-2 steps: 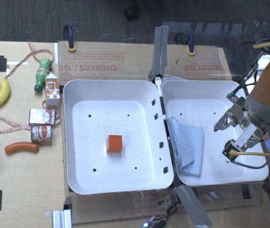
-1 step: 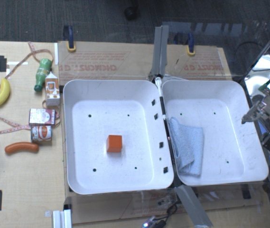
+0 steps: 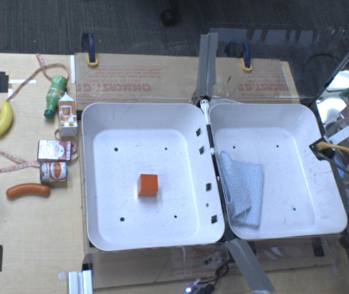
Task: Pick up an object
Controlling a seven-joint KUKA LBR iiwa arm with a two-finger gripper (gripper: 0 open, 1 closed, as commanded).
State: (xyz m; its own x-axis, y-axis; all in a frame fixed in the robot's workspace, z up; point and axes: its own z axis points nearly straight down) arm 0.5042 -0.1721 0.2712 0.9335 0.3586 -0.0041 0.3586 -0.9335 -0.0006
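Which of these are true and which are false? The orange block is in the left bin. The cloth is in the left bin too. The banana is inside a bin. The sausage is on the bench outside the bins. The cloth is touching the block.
1. The orange block is in the left bin. True.
2. The cloth is in the left bin too. False: it lies in the right bin, against its left wall.
3. The banana is inside a bin. False: it lies on the bench, left of both bins.
4. The sausage is on the bench outside the bins. True.
5. The cloth is touching the block. False: they are apart, in different bins.
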